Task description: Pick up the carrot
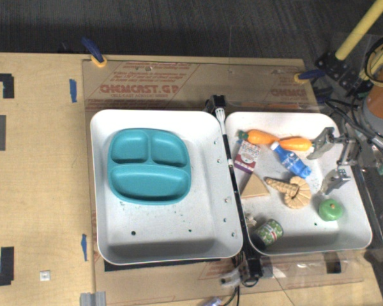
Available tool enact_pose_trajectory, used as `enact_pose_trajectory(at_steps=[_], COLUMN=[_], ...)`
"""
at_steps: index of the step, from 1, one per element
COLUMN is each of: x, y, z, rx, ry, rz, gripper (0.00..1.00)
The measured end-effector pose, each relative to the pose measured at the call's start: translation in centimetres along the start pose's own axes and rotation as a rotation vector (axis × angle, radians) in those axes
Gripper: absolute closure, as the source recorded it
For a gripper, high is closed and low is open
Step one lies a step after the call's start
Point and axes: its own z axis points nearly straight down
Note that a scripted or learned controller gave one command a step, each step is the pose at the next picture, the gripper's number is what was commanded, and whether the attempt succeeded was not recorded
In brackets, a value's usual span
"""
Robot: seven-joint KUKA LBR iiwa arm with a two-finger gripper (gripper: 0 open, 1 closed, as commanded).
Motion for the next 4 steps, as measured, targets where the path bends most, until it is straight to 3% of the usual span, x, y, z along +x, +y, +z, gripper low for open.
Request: enact_pose_trajectory(at_steps=[1, 2, 3, 4], x=[-2.6, 3.2, -4.8, -11.6], y=[2.3, -4.3, 3.9, 3.4], z=[11.1, 11.8, 12.7, 12.9], rx=[0.005, 0.009, -0.005, -0.007], ry=[-0.020, -0.020, -0.011, 0.039], rz=[-0.100, -0.146, -0.204, -0.137], gripper=[0.00, 0.00, 0.00, 0.00])
